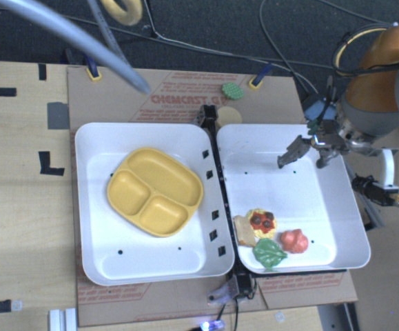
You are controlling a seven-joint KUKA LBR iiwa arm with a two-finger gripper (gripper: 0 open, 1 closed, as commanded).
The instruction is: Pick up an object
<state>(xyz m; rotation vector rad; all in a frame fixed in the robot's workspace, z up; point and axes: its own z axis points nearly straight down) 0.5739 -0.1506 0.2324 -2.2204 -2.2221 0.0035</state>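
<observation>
Looking down on the bench, you see the arm (375,81) reaching in over the far right corner of the right bin (337,192), its orange band showing above the grey wrist. The gripper (308,154) hangs above the upper part of that bin, and its two dark fingers (290,152) stand spread apart with nothing between them.

Take the right bin as your landmark. Against its near wall lies a small cluster of toy food. A flat tan piece with red and dark spots on top, like a slice of pizza (256,225), sits closest to the bin's left wall. Just beside it toward the right wall lies a red toy (294,241), rounded and about tomato-shaped. A green leafy toy (269,254) touches the bin's near edge, tucked between the other two and slightly in front of them. All three lie well apart from the gripper, which hovers toward the bin's far side.

To the left of the right bin, sharing a dark clipped divider (214,185), sits the left bin (89,185). It holds a yellow divided plate (155,191) with three compartments, resting tilted at an angle in the bin's middle.

Beyond the right bin's far left corner, a small green scrap (232,90) rests on the brown cardboard sheet (178,98) beneath both bins.
</observation>
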